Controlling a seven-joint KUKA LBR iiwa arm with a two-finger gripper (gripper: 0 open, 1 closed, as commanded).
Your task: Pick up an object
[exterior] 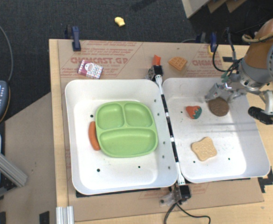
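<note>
Camera view, bench board (104, 59) printed "CHEMCAST GP"

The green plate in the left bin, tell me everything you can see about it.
The green plate is a light green divided tray, plastic by its look, with rounded corners and three compartments: two smaller ones at the far side, one wide one at the near side. It lies flat and upright near the middle of the left bin, slightly rotated. An orange sausage-like piece lies against its left edge.
</note>
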